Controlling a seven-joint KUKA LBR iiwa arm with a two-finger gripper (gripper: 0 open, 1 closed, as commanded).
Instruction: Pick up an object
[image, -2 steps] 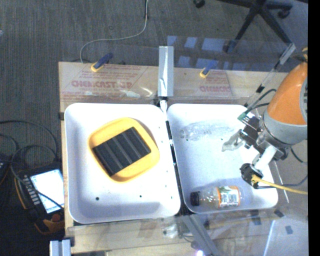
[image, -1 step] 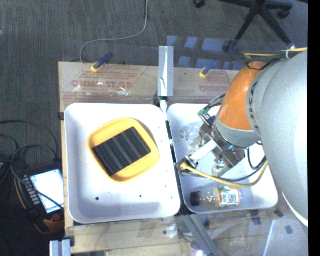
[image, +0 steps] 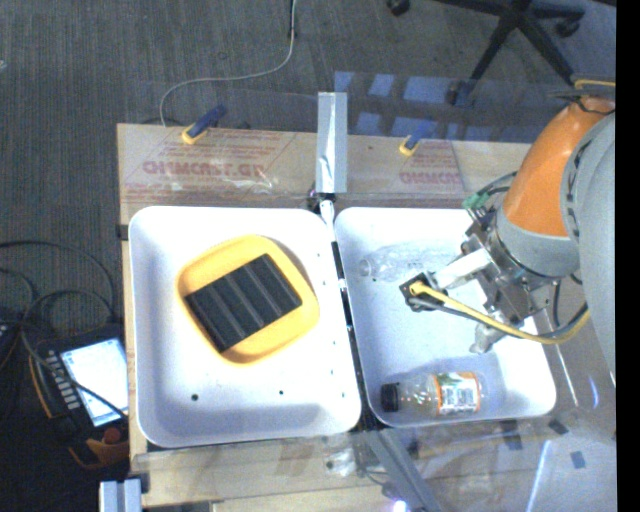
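A plastic bottle (image: 440, 393) with a dark cap and an orange-and-white label lies on its side along the front wall of the right bin (image: 520, 400). A clear, see-through plastic item (image: 393, 263) lies near that bin's back left. In the left bin (image: 160, 400) rests a yellow dish with a black ribbed insert (image: 247, 298). My gripper (image: 490, 325) hangs over the right part of the right bin, above and to the right of the bottle, and nothing is seen held in it. A yellow cable with a black end (image: 414, 292) juts left from the wrist.
The grey arm with its orange band (image: 545, 190) covers the right bin's back right corner. A metal post (image: 330, 140) stands behind the divide between the bins. Cardboard (image: 220, 165) lines the bench behind them. Cables and a device (image: 85, 380) lie on the floor at left.
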